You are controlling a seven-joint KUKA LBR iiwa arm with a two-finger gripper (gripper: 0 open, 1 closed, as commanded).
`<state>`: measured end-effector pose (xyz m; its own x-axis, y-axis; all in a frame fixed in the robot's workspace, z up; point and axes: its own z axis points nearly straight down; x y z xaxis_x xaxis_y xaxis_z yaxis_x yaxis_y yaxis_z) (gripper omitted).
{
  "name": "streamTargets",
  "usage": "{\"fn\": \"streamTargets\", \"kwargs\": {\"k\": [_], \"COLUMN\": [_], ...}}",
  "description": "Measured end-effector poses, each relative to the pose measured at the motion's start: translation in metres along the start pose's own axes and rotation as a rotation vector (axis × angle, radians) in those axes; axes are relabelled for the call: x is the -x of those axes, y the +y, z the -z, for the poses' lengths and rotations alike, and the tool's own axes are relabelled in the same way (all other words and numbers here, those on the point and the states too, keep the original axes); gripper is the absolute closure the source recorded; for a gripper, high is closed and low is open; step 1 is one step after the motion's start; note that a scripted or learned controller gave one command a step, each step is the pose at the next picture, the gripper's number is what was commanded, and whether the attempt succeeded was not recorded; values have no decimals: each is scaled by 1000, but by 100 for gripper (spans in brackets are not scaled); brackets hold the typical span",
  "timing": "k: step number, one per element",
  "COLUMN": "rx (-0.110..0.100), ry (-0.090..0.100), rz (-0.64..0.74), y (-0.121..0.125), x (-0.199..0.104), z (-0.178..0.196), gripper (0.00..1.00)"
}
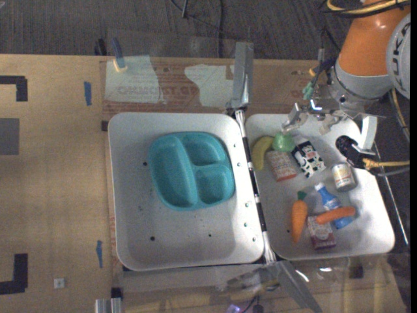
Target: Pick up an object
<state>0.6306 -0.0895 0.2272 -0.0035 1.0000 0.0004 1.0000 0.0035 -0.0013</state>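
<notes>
Your claw hangs at the far edge of the right bin; whether its fingers are apart or together I cannot tell, and nothing shows between them. So the pick seems not yet made. Every candidate lies in that bin: the banana and green ball near its far left corner, the carrot toward its near edge. The left bin carries a teal tray.
</notes>
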Motion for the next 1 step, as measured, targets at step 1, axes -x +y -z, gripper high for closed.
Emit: {"fn": "streamTargets", "kwargs": {"k": [1], "rx": [16], "ry": [-5], "rz": [-46], "y": [-22], "x": [53], "z": [-100], "gripper": [0]}}
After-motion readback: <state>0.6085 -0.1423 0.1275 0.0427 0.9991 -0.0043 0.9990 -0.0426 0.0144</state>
